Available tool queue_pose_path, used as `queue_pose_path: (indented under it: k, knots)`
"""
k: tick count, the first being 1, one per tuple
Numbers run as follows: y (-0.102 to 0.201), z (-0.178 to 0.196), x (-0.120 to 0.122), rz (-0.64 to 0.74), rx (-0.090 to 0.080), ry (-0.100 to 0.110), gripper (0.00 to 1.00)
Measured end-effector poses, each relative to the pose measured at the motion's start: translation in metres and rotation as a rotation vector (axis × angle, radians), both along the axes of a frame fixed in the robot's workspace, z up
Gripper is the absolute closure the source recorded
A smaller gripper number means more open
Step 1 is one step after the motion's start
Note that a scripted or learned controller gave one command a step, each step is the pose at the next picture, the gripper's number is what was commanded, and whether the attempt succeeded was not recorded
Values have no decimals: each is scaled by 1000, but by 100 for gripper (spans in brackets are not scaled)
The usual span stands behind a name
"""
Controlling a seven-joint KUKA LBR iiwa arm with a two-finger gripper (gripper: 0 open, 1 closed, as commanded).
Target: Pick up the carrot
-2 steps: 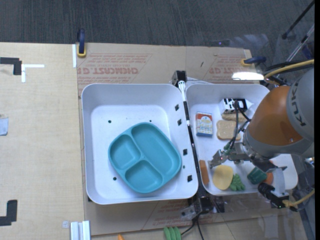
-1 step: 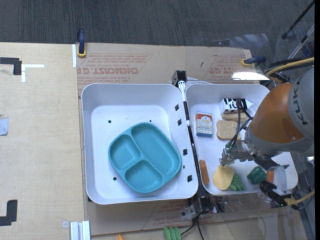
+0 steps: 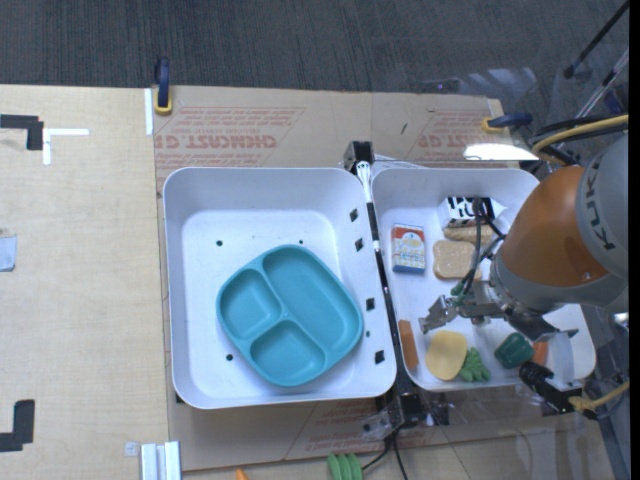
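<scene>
Camera view: left bin (image 3: 190,268) holds teal tray (image 3: 290,314); carrot (image 3: 408,343) in right bin (image 3: 420,190); fingers' state unclear.

Bright, even overhead light. White bins (image 3: 268,193) slightly washed out; soft shadows along inner walls. Strong glare patch on cardboard (image 3: 497,152) near top right. Dark floor (image 3: 320,18) grainy. Overall sharpness moderate, small items soft. Orange arm band (image 3: 553,230) shows gentle sheen.
</scene>
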State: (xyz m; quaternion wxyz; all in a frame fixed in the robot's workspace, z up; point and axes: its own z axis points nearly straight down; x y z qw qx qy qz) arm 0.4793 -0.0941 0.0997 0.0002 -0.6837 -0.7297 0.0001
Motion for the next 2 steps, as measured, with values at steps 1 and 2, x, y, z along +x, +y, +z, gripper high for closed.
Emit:
queue_pose_path:
  k: [1, 2]
  knots:
    - [-3, -8, -2, 213, 2, 3, 0]
    - [-4, -8, -2, 213, 2, 2, 0]
